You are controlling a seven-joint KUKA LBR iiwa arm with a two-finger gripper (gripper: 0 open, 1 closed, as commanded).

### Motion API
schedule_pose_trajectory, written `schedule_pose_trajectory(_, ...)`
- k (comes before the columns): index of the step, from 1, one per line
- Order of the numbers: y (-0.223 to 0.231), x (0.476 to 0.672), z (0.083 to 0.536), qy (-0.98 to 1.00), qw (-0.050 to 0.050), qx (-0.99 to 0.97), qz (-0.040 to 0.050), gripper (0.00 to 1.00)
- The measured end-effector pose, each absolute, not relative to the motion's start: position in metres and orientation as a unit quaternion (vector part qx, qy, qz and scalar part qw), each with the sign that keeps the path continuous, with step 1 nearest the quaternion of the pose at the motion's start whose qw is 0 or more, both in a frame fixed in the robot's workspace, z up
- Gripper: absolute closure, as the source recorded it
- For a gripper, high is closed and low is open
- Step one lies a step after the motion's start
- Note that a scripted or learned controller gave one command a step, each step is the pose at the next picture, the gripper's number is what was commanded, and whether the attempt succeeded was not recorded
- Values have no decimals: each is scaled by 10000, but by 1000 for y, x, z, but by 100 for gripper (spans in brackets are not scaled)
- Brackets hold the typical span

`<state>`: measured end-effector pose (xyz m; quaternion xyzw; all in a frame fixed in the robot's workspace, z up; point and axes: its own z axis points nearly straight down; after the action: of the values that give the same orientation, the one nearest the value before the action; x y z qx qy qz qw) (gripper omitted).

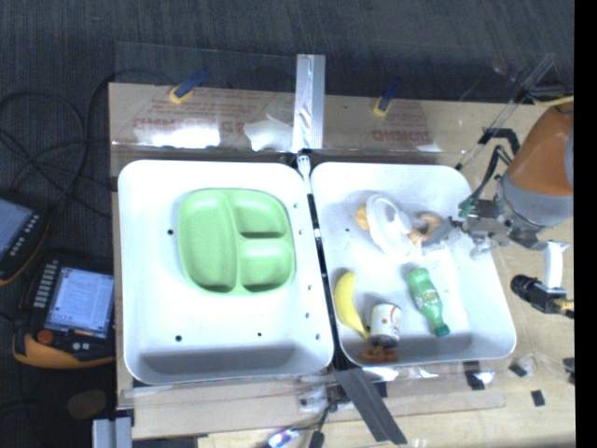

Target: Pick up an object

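Here, arm enters from right of frame, gripper (478,230) low over right edge of right bin (485,339); finger state cannot be told at this size. Pickable things cluster in that bin: white cup-like object (384,220) upper centre, green bottle (426,300) lying lower right, banana (347,302) along left wall, small can (386,319) beside it. Left bin (140,278) carries green divided plate (236,237). Judgement: tool sits nearest white object, likely approach not grasp yet.

No text or label here is legible.
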<state>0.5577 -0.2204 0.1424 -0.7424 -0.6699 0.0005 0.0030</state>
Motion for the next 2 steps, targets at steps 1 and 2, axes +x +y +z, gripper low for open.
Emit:
schedule_pose_trajectory(1, -188, 487, 90, -6841, -35, -7294, -25, 0)
schedule_pose_trajectory(2, -187, 487, 90, -6777, -49, -7353, -27, 0)
